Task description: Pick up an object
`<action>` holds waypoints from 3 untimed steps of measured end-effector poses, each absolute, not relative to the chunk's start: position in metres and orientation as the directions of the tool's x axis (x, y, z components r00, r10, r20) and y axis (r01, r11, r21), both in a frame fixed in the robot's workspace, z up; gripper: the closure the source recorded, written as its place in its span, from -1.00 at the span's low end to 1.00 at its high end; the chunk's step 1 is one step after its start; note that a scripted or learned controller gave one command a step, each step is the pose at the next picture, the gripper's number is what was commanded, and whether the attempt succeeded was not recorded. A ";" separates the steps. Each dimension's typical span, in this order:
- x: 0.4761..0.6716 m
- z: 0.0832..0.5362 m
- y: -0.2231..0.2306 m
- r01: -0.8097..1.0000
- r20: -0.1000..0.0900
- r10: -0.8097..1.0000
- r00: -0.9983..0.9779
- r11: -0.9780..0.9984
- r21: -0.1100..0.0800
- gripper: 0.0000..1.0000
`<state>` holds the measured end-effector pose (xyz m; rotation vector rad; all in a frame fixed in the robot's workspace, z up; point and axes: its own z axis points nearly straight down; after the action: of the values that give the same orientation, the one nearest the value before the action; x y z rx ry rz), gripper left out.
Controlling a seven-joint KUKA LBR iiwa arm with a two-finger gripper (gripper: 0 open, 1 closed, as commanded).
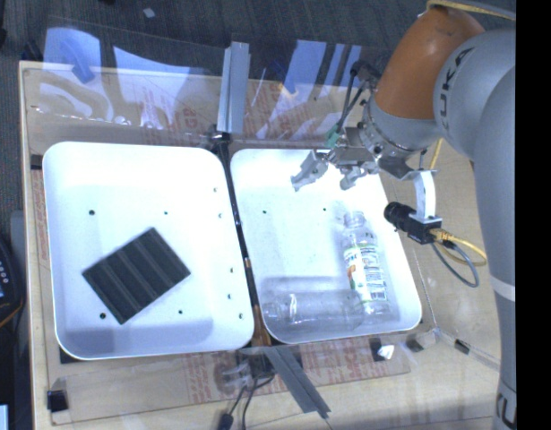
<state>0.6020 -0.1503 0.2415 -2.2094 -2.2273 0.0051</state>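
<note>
You see the gripper (329,174) hovering over the far end of the right bin (257,240), near its back wall. Its two fingers (306,174) are spread apart, with white bin floor showing between them; nothing is held.

Two clear plastic bottles lie in the right bin. The labelled bottle (363,262) lies along the right wall, cap toward the far end, well apart from the fingers. The second, unlabelled bottle (315,305) lies crosswise along the near wall, and its right end meets the base of the labelled bottle in the near right corner.

In the left bin (69,177) you see one dark ribbed flat block (136,274) lying at a slant near the front, away from the walls.

Both bins sit side by side on the surface (441,316).
</note>
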 end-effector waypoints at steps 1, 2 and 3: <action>0.547 0.215 -0.203 0.997 0.001 0.997 -0.076 0.076 -0.003 -1.00; 0.561 0.189 -0.209 0.994 0.002 0.994 -0.110 0.110 -0.006 -1.00; 0.558 0.189 -0.208 0.989 0.005 0.989 -0.147 0.147 -0.007 -1.00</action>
<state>0.5577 -0.2083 0.1891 -2.0461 -2.3734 0.0032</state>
